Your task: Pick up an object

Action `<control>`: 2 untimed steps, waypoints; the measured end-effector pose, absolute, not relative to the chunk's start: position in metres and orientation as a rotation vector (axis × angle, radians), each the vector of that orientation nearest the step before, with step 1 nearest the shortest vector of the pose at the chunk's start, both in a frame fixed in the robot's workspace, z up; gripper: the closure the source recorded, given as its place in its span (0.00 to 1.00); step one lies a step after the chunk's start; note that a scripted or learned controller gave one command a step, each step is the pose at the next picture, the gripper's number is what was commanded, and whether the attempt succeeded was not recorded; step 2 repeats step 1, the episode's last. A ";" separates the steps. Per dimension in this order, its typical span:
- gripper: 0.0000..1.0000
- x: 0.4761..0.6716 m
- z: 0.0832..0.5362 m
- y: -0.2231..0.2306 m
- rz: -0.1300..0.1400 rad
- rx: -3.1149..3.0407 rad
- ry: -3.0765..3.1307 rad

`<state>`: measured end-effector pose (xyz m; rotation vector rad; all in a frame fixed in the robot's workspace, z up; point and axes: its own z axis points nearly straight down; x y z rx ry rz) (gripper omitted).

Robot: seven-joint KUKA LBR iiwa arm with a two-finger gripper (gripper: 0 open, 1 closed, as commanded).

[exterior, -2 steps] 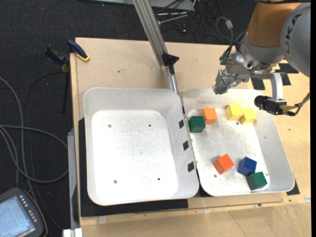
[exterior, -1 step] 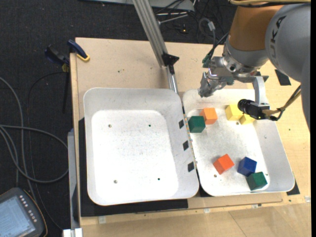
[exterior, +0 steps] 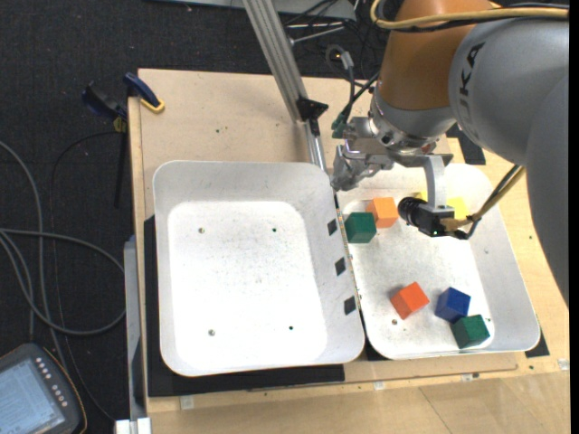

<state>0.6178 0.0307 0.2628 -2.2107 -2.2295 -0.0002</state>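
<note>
My gripper [exterior: 353,172] hangs over the far left corner of the right bin [exterior: 434,262], just above and behind a green cube [exterior: 360,227] and a light orange cube [exterior: 385,211]. These two cubes sit close together near the divider between the bins. A yellow block [exterior: 455,208] lies behind a black fitting on the wrist, partly hidden. Toward the front of the right bin rest an orange cube [exterior: 409,299], a blue cube [exterior: 452,303] and a dark green cube [exterior: 470,330]. Nothing is seen held by the gripper.
The left bin [exterior: 165,188] sits beside the right one, sharing a middle rim. A metal rail [exterior: 276,52] slants down to the bins' far junction. A blue clamp [exterior: 136,93] lies on the bench's far left corner. The arm's bulk covers the right bin's far right.
</note>
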 end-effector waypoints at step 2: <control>1.00 0.597 0.250 0.085 0.001 -2.209 -2.229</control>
